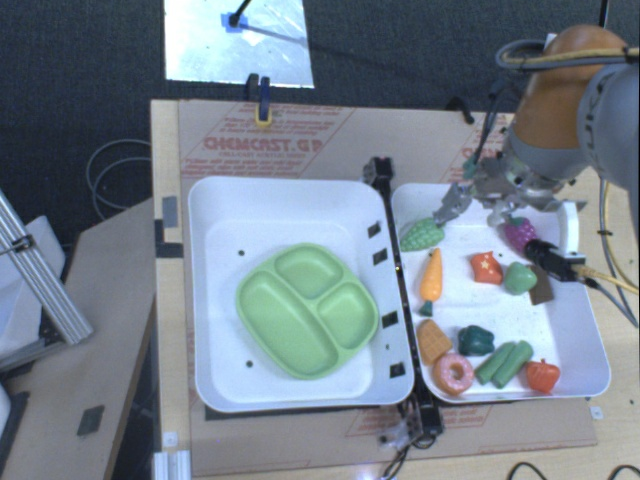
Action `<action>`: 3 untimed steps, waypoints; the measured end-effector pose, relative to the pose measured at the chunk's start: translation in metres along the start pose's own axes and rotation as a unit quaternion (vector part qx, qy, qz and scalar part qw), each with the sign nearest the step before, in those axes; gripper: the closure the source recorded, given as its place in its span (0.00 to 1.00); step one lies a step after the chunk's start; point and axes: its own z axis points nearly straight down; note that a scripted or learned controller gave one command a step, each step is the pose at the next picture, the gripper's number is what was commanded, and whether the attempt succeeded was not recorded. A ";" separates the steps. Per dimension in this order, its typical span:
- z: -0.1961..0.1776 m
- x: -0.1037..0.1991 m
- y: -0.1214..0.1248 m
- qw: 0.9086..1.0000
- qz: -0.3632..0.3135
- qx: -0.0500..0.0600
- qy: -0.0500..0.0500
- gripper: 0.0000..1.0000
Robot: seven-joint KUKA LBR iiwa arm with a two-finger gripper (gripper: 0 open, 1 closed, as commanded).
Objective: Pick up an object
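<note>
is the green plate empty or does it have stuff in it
Empty. The plate lies in the left bin and all three compartments show bare green.

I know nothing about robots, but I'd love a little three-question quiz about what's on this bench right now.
1. True or false: the green divided plate lies in the left bin.
2. Which toy sits nearest the front edge of the right bin?
A. the purple grapes
B. the pink doughnut
C. the orange carrot
3. Fill in: the gripper hangs over the ____ end of the right bin, near the green bumpy fruit and the grapes.

Key: 1 true; 2 B; 3 far (back).
</note>
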 end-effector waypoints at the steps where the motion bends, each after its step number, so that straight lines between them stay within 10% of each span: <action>1: -0.008 0.000 0.003 1.000 -0.001 -0.007 -0.001 0.00; 3: 0.100 0.002 0.012 1.000 0.000 -0.009 0.002 0.00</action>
